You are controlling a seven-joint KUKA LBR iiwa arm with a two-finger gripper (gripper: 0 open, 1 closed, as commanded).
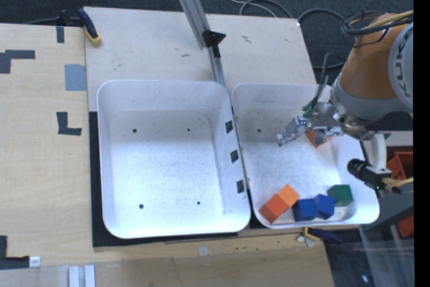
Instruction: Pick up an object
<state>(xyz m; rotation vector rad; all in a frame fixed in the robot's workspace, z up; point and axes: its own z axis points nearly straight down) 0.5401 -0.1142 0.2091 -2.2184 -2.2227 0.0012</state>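
My gripper (287, 136) hangs low over the middle of the right bin (269, 104), pointing left from the orange-banded wrist. Just right of it, partly under the wrist, lies a small orange-red object (314, 138). A bit of green (309, 107) peeks out above the wrist. In the bin's near right corner sit an orange block (288, 195), a darker orange-red block (271, 209), two blue blocks (306, 209) (325, 205) and a green block (341, 194). Nothing is seen held by the gripper.
The left bin (107, 144) stands beside the right one, their walls meeting at a ridge with black clips (234, 155). A slanted metal rail (191, 0) crosses the bench behind the bins. Cables lie at the back right.
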